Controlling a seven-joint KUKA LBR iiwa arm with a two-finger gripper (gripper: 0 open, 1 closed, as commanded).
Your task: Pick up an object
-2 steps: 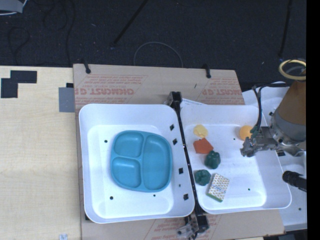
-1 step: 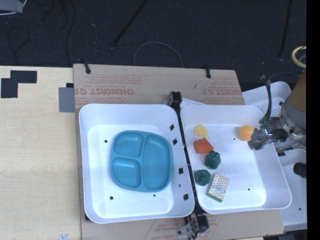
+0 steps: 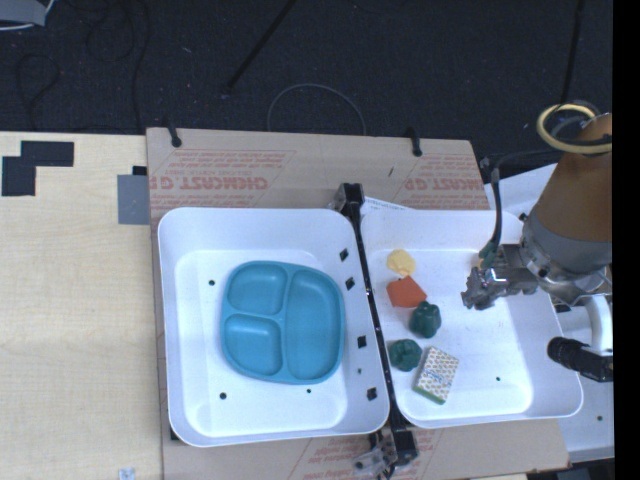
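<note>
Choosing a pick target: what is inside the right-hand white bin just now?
The right-hand white bin holds a yellow lump, an orange block, two dark green pieces and a patterned sponge-like pad. The gripper covers a patch of floor; anything beneath it is hidden.

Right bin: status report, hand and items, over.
Hand over right bin, beside the items, nothing seen between its fingers. Yellow piece, orange block, two green toys, sponge all loose in bin. Nothing between hand and items.
</note>
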